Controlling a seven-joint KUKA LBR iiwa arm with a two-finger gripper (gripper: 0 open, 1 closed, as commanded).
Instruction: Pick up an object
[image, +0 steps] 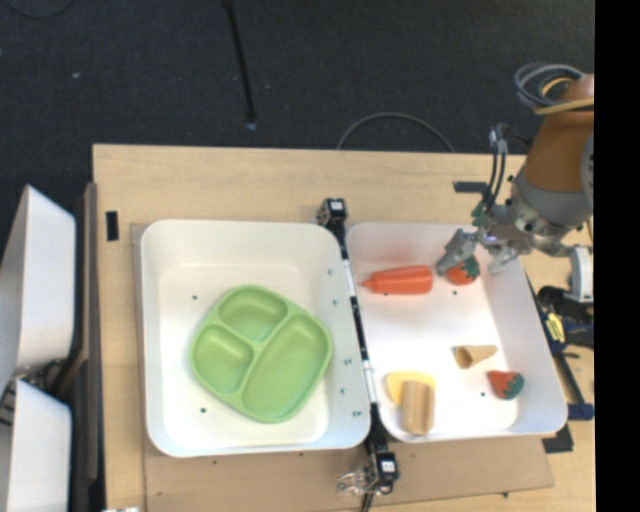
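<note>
A small red-orange toy with a green tip (463, 270) sits at the far right of the right bin (520, 300), and the pincer (472, 250) is right over it, one grey finger on its left side and the other on its right. The fingers stand spread around the toy; whether they actually touch it cannot be told. The grey arm with its orange band (557, 150) comes in from the right, above the bin's far right corner.

Just left of the toy lies an orange carrot (398, 281), lengthwise across the bin. Nearer, toward the right wall, are a small tan cone (474, 355) and a red strawberry (506, 384) with a green cap. At the near left of that bin a yellow piece (405, 383) lies under a tan cylinder (416, 408).

The left bin (170, 300) holds a green divided plate (262, 352). Both bins rest on the wooden tabletop (200, 175).
</note>
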